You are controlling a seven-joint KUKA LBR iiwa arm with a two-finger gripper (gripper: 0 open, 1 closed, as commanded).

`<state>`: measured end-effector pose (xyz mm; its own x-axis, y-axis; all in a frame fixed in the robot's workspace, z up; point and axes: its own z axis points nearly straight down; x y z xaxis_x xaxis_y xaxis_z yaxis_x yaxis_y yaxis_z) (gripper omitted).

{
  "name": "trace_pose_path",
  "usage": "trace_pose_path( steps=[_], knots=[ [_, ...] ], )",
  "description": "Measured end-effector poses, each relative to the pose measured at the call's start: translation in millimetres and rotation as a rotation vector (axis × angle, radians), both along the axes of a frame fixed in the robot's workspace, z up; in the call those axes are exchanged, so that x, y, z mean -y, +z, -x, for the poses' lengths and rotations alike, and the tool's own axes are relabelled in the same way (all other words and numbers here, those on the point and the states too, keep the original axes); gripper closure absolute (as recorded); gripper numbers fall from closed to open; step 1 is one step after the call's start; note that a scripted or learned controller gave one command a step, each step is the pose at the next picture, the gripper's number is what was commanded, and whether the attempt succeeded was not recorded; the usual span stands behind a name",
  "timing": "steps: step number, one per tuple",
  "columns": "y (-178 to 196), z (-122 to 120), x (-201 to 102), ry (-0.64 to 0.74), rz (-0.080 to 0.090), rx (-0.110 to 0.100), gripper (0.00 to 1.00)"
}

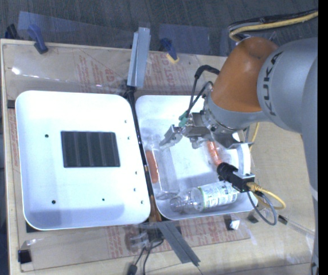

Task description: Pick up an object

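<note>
From my remote station I note the arm [267, 85] reaching in from the right, its orange band above the wrist, positioned over the right bin [152, 110]. The gripper [172, 135] hangs over the upper middle of that bin, its metal fingers pointing toward the left. I cannot tell whether those fingers are spread or closed — the slant of the view hides the gap — and I see nothing between them.

Contents of the right bin, as observed:
- A clear plastic bottle [207, 198] with a white label lies on its side along the near wall, cap end toward the left.
- An orange stick-like item [152, 166] lies lengthwise just beside the left wall.
- A clear wrapper or bag [167, 171] lies next to it, hard to make out against the white floor.
- A second orange item [213, 152] lies partly under the wrist hardware; its shape is unclear.

The left bin [32, 113] carries a dark ribbed rectangular panel [90, 149] at its centre.

A black connector with a yellow cable [238, 179] hangs off the wrist — just above the bottle's base end.
</note>
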<state>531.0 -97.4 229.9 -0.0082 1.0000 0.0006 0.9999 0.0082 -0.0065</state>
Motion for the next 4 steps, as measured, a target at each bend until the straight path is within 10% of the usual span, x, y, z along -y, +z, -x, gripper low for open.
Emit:
trace_pose_path(
  steps=[2, 3, 4],
  knots=[
    [-6, -22, 113, 0.085, 0.001, 0.004, 0.00],
    [87, -15, 113, -0.079, 0.002, 0.006, 0.00],
    [-7, -13, 106, 0.074, 0.000, 0.002, 0.00]
  ],
)
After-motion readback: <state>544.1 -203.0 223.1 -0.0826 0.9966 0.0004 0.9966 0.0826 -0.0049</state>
